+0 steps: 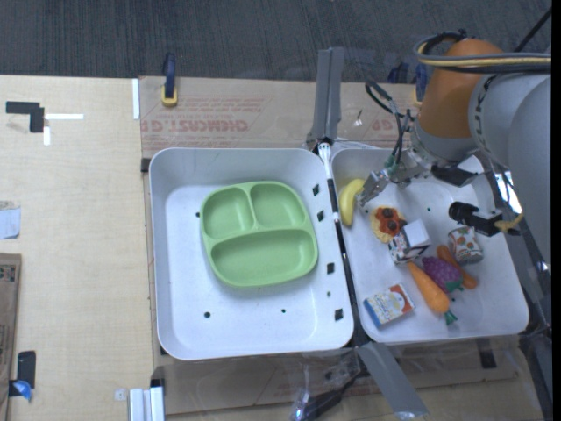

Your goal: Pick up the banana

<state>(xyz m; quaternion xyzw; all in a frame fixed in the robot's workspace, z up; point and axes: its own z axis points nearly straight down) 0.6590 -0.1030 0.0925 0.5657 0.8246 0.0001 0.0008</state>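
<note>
Gripper [379, 185] sits just beside the banana [350, 202] at the right bin's [508, 318] left wall; jaw state cannot be told. Banana probably light, smooth, curved; grasp across mid-body.

A pale green divided plate [259, 233] sits in the white left bin [171, 261] — a plain, unpatterned green. In the white right bin [500, 310], at about nine o'clock, lies the yellow banana [350, 201]. Toward the bin's centre is a yellow item flecked with red [385, 223], and at five o'clock from it an orange carrot with a green tip [430, 294], beside purple grapes [442, 270]. At six o'clock is a small carton [388, 306] — white, orange and blue. The grey arm [517, 117] wears its orange band [456, 90].
</note>
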